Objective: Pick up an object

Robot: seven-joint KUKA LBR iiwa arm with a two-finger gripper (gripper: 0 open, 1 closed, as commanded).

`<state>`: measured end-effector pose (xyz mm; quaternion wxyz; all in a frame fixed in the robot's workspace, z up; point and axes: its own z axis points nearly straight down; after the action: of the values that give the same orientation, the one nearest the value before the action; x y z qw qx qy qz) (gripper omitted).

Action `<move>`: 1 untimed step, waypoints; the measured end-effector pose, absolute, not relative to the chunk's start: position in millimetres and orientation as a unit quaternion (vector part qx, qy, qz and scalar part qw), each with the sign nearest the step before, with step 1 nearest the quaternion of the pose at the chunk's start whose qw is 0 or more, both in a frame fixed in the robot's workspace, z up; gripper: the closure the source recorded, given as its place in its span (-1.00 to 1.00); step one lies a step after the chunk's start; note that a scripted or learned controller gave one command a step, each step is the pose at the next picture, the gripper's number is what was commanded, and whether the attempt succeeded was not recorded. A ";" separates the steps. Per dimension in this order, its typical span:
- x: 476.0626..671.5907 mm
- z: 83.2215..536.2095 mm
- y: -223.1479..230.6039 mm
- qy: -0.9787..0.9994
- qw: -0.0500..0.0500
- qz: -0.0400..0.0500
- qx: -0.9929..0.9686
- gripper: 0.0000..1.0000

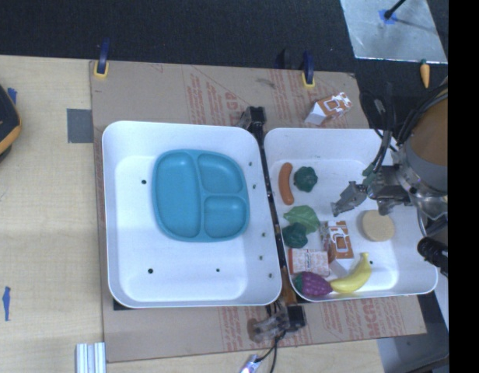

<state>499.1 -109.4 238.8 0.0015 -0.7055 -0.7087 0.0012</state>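
The right bin (pixel 403 274) holds several toy foods: a sausage (pixel 285 183), a dark green broccoli (pixel 305 179), a leafy green (pixel 302 216), an orange-and-white packet (pixel 339 241), a tan round biscuit (pixel 377 226), a banana (pixel 353 277) and purple grapes (pixel 315 284). My gripper (pixel 360 207) hangs over the middle of this bin, just above and left of the biscuit. Its fingers are spread apart, with nothing between them. The arm comes in from the right.
The left bin (pixel 131 231) holds a blue divided plate (pixel 201 194). A small carton (pixel 329 109) lies on the cardboard behind the right bin. Clamps (pixel 307 64) pin the cardboard's far edge. A dark device (pixel 0 119) sits at the far left.
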 end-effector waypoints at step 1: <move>495.8 98.9 -145.1 -0.709 0.001 0.001 -0.705 -1.00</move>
<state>495.8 -145.1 98.9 0.0010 -0.7055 -0.7087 0.0012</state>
